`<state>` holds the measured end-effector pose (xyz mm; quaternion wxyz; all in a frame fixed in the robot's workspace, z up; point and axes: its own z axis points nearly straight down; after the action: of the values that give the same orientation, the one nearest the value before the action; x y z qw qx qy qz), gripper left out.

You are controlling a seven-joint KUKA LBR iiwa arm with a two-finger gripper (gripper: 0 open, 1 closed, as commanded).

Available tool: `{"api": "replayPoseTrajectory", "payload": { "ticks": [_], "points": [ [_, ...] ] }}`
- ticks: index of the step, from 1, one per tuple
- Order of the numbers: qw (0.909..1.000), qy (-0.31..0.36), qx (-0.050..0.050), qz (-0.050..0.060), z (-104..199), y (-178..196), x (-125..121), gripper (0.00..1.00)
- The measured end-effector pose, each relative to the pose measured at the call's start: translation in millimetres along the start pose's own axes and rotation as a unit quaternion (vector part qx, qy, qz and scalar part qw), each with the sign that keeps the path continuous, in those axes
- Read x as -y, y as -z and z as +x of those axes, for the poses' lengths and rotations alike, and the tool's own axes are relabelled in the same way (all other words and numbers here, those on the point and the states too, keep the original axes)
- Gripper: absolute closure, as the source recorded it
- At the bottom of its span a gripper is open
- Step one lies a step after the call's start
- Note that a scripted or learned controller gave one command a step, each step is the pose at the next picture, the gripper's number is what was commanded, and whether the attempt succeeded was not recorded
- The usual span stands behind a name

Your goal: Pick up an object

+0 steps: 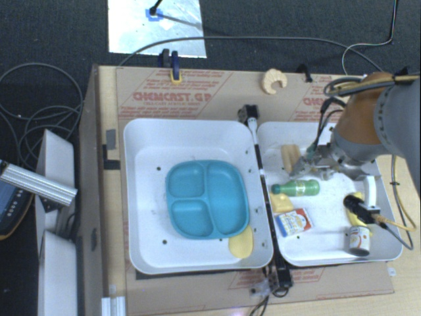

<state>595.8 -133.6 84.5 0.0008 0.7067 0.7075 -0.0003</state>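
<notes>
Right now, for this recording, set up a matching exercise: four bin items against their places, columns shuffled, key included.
Things:
1. blue divided plastic plate
2. green plastic bottle
3. yellow flat piece
4. small can with dark top

Places:
A. right bin, near corner
B. left bin, centre
C. right bin, lying below the gripper
D. left bin, near edge by the divider

Pairs: 1-B, 2-C, 3-D, 4-A

1 fixed camera hangs above the bench (197, 87) and looks down at a slant, far enough off to take in both white bins whole. The left bin (141, 196) sits mid-frame, the right bin (329, 245) toward the frame's right. The bench's far edge lies upward, with dark floor (52, 31) beyond it.
</notes>
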Motion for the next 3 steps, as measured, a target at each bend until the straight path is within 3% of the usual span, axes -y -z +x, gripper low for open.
{"api": "replayPoseTrajectory", "payload": {
  "ticks": [1, 2, 3],
  "points": [
    [1.0000, 0.000, -0.001, 0.001, 18, 0, 52, 0.00],
    [1.0000, 0.000, -0.001, 0.000, 40, 0, 83, 0.00],
    [1.0000, 0.001, 0.000, -0.001, -4, 0, 22, 0.00]
  ]
}}
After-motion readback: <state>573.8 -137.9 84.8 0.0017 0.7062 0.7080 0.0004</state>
